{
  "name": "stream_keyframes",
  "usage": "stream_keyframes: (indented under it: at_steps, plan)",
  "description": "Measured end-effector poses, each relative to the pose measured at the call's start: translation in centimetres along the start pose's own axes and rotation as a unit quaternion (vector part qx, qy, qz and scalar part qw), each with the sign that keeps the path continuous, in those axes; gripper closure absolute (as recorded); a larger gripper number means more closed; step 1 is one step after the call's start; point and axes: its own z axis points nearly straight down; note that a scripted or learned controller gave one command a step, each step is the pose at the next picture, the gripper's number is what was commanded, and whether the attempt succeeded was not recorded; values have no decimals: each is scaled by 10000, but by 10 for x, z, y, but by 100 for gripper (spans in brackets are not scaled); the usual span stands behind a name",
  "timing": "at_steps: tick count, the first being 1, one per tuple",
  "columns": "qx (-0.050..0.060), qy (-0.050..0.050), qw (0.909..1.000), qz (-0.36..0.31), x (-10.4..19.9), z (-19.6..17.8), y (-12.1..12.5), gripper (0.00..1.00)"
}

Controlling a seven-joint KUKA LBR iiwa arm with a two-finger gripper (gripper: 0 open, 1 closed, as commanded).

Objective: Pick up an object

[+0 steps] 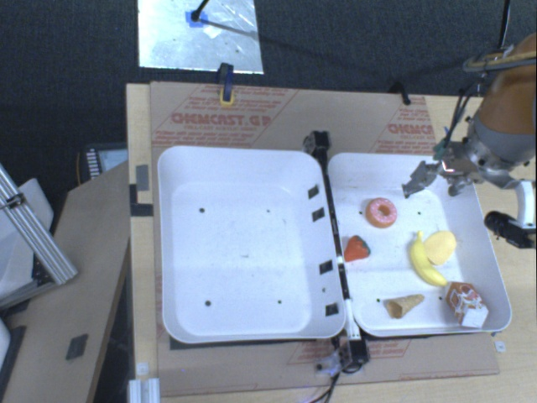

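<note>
Clearly the pick is at its approach step, nothing lifted yet. Taking the central divider [333,250] between the bins as landmark: to its left lies the left bin [180,225]; just right of it sits a strawberry [357,248], then the pink doughnut [382,212], a brown cone [404,306], a banana [424,264] touching a lemon [440,245], and a small red-and-white box [466,303] farthest right, all in the right bin [491,267]. The hand [436,176] hovers above that bin's far edge, its two fingers spread and holding nothing. Next it probably needs to settle over one item, likely the doughnut nearby, and descend. Both bins rest on a cardboard-covered desk [252,116] over dark carpet [67,57].
</note>
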Motion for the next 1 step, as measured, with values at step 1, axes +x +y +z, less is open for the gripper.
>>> stream_keyframes:
  at_steps: [1]
  plan:
    - [0,8,10000,-13,3,-6,-8,0]
